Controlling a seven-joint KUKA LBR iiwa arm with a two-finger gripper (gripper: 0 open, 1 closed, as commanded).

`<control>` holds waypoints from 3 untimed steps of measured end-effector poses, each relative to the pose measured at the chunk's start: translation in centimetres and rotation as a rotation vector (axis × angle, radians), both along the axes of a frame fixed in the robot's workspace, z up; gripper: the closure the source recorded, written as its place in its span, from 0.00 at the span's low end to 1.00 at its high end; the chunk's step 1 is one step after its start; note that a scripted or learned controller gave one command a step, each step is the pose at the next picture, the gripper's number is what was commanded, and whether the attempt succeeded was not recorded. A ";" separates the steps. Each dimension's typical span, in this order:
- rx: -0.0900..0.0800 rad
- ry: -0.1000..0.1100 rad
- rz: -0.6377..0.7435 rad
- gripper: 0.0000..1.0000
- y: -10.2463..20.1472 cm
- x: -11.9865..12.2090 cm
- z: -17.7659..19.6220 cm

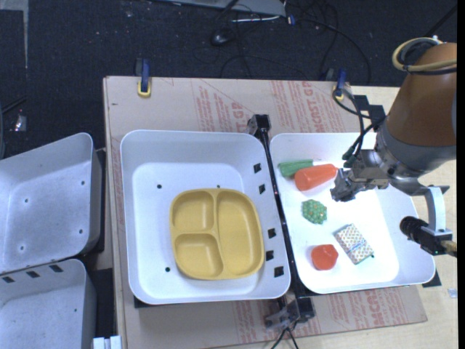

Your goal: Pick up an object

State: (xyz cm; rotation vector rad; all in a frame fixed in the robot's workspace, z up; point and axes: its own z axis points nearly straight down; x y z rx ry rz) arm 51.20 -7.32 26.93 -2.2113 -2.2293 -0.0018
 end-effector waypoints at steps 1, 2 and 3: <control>0.000 0.003 0.000 1.00 5.6 0.4 -1.9; 0.000 0.003 0.000 1.00 11.8 0.7 -3.0; 0.000 -0.002 0.001 1.00 17.1 1.5 -2.3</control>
